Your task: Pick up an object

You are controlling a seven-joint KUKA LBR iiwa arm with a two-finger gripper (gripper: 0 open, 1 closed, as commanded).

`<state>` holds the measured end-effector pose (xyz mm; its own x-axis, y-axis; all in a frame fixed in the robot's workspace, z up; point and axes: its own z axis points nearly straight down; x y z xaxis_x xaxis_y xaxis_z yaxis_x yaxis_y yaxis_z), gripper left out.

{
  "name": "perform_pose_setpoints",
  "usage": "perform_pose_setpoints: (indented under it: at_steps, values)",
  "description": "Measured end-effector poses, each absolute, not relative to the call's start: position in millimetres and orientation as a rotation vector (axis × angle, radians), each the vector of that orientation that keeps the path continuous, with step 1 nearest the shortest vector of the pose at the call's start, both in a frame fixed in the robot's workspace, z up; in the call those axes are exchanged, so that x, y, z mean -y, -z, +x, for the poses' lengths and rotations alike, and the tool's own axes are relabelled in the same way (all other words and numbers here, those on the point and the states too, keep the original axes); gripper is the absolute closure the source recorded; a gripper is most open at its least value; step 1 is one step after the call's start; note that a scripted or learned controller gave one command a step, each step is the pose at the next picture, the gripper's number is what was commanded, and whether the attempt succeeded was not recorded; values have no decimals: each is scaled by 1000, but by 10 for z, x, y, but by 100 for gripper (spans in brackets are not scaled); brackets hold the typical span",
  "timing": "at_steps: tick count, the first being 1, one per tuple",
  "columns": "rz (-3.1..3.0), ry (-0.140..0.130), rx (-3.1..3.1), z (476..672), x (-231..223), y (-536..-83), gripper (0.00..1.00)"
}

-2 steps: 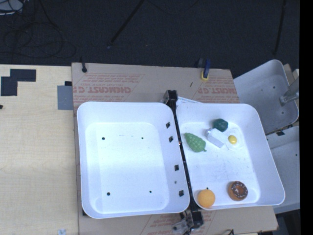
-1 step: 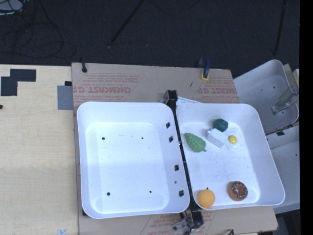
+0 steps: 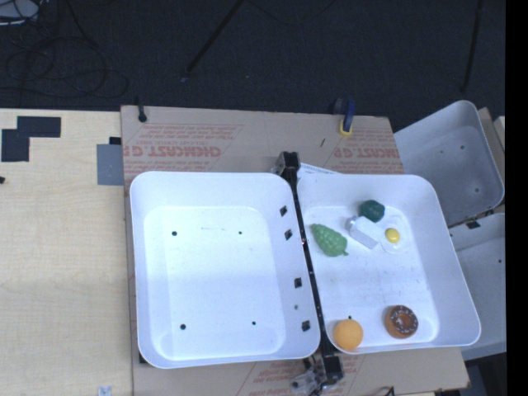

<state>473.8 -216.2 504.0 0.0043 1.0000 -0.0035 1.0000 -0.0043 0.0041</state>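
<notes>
The right bin (image 3: 437,221) holds several small objects. A green leafy piece (image 3: 328,240) lies near the divider. A dark green round object (image 3: 372,211) sits at the back, touching a white block (image 3: 362,234). Beside them lies a fried egg with a yellow yolk (image 3: 392,237). An orange ball (image 3: 347,334) rests in the front left corner of this bin, and a brown doughnut (image 3: 401,321) lies to its right.
The left bin (image 3: 148,213) stands beside the right one on a cardboard sheet (image 3: 206,143). A blue clamp (image 3: 346,115) grips the sheet's back edge. A grey metal panel (image 3: 450,151) stands at the far right.
</notes>
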Motion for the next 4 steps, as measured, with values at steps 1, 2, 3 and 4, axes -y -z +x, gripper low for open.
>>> perform_pose_setpoints:
  at_steps: [1,2,3,4]
  values:
    - [2219,4,-2226,4766,2139,-5098,100]
    - [2217,2,-2233,4765,1457,-4883,100]
    - [2220,4,-2230,4761,1033,-4537,100]
    - [2221,5,-2228,4760,594,-4258,100]
